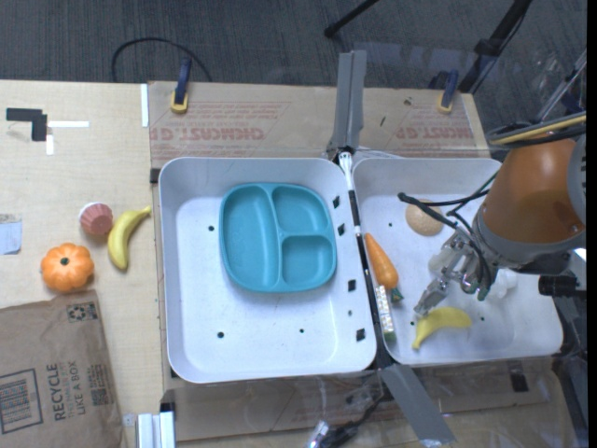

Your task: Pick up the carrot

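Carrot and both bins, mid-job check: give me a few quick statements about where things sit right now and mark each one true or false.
1. The carrot lies in the right bin, near its left wall. True.
2. The gripper has the carrot between its fingers. False: the carrot lies apart, to the gripper's left.
3. A blue divided plate sits in the left bin. True.
4. The yellow banana in the right bin rests on the plate. False: it lies on the bin floor, just below the gripper.
5. A small pumpkin sits inside the left bin. False: it is on the bench outside.
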You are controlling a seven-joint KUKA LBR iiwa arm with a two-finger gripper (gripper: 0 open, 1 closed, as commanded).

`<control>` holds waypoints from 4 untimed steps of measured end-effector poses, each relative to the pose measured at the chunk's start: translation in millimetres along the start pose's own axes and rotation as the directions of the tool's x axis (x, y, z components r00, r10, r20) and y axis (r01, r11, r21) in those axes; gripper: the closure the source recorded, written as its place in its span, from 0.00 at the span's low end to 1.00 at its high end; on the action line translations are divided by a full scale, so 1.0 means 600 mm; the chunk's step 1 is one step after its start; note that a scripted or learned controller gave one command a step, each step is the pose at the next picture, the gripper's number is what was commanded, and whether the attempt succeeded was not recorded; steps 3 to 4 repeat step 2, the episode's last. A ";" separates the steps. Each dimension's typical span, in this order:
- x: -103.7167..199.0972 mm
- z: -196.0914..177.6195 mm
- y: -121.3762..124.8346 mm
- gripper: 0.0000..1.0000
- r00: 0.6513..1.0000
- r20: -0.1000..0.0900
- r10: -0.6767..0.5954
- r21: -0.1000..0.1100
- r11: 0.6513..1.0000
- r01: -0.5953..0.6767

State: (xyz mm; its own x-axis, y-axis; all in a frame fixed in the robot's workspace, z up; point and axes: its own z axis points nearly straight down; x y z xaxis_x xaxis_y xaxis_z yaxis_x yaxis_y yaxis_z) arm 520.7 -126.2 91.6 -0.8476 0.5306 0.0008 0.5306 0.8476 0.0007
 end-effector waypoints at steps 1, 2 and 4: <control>-0.002 -0.015 0.000 1.00 1.000 0.002 0.005 -0.002 1.000 -0.005; 0.093 -0.166 0.047 1.00 0.977 0.002 0.211 0.000 0.977 -0.211; 0.093 -0.166 0.047 1.00 0.977 0.002 0.211 0.000 0.977 -0.211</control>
